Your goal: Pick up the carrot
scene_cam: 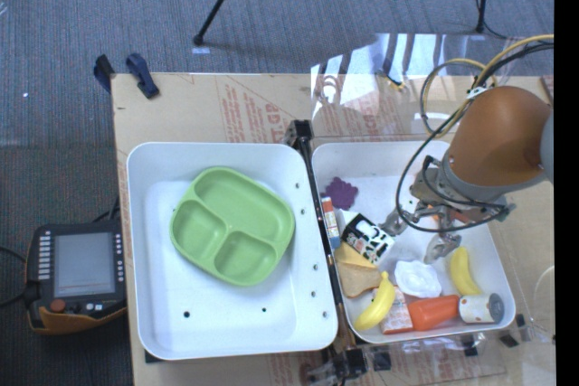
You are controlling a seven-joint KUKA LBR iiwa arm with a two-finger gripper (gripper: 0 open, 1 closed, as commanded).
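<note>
The orange carrot (432, 312) lies near the front edge of the right bin (371, 172), between a yellow banana (378, 306) and a white cylinder (479, 309). My gripper (420, 235) hangs over the middle of that bin, above and behind the carrot. Its two fingers (394, 224) stand apart with nothing between them. A white crumpled piece (418, 277) lies just below the gripper.
The right bin also holds a purple grape bunch (341, 192), a black and white box (365, 239), a toast slice (355, 277), a second banana (464, 271) and a slim tube (328, 220). A green divided plate (232, 225) rests in the left bin (154, 285). A teach pendant (77, 271) sits at the left.
</note>
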